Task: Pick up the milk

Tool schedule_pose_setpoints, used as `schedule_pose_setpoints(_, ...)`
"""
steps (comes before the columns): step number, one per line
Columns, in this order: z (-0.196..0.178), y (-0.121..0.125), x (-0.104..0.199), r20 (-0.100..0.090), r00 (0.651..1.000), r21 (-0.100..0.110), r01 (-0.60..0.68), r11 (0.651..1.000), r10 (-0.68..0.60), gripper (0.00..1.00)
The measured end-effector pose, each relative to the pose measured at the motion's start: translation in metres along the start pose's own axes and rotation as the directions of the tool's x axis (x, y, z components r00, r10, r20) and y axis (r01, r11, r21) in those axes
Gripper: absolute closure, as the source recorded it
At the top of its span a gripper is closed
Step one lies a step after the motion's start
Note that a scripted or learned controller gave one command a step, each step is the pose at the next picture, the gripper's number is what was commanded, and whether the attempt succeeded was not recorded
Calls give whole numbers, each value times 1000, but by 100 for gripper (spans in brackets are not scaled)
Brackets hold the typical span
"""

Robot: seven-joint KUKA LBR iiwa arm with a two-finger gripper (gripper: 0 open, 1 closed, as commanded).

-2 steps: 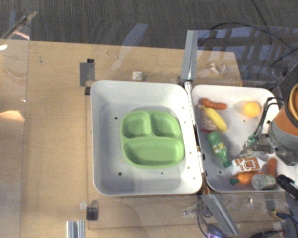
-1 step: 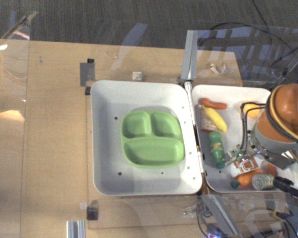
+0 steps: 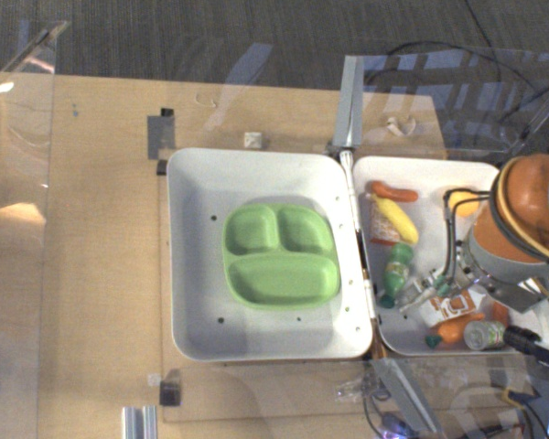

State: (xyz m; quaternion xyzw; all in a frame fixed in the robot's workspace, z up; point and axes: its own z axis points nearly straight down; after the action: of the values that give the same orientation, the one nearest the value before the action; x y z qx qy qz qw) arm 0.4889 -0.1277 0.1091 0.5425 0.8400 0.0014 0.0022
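The milk (image 3: 455, 307) is a small white carton with orange print, lying in the right bin (image 3: 421, 174) near its front. My gripper (image 3: 424, 293) hangs low over the bin just left of the carton, touching or nearly touching its left end. The arm's grey wrist and orange band (image 3: 522, 210) cover the bin's right side and hide part of the carton.
The right bin also holds a red sausage (image 3: 393, 192), a yellow banana (image 3: 395, 218), a green bottle (image 3: 396, 270), an orange carrot (image 3: 446, 335) and a silver can (image 3: 483, 336). A green divided plate (image 3: 281, 254) sits in the left bin (image 3: 197, 245).
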Motion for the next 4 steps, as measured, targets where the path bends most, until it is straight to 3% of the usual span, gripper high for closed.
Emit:
schedule_pose_setpoints(1,-11,3,0,3,1000,-6,2,1000,-2,100)
schedule_pose_setpoints(2,-11,3,0,3,1000,-6,2,1000,-2,0)
schedule_pose_setpoints(3,16,-18,-53,8,993,-12,119,993,-119,0)
schedule_pose_setpoints(4,3,-12,-53,17,992,-24,124,992,-123,100)
